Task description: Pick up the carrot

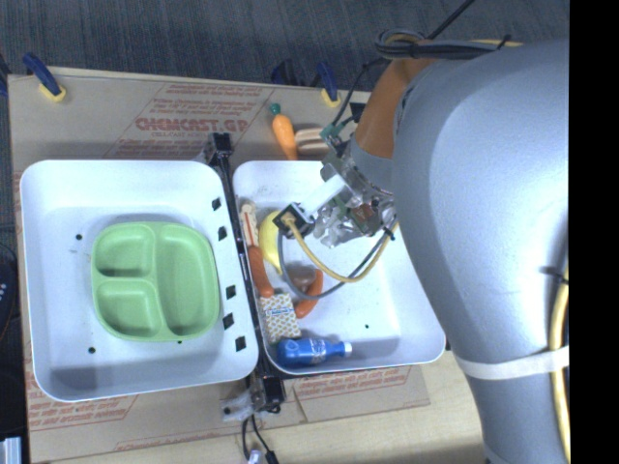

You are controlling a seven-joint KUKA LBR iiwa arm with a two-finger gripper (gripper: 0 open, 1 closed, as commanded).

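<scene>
1. The metal two-finger gripper hangs low inside the right-hand shallow white plastic bin, its tip a tangle of shiny parts and wires; I cannot tell how it is set or whether anything is in it.
2. A looping yellow cable sags from the gripper across the bin floor (it covers part of what lies beneath).
3. Just left of the gripper lies a yellow curved banana-like piece, partly hidden by a small black block on the gripper.
4. The long orange carrot lies along the bin's left wall, and a second orange shape near the cable may be part of it or a separate thing; that is hard to make out.
5. Below these sit a small patterned packet and a blue bottle with a white cap lying on its side.
6. Outside the bin, on the brown cardboard-covered bench, a smaller orange carrot-like toy with a green tip rests beyond the rim.
7. The left-hand white bin holds a pale green divided plate.
8. The broad grey arm with its orange band hides the right bin's far right corner and is cut off at the frame's bottom.
</scene>
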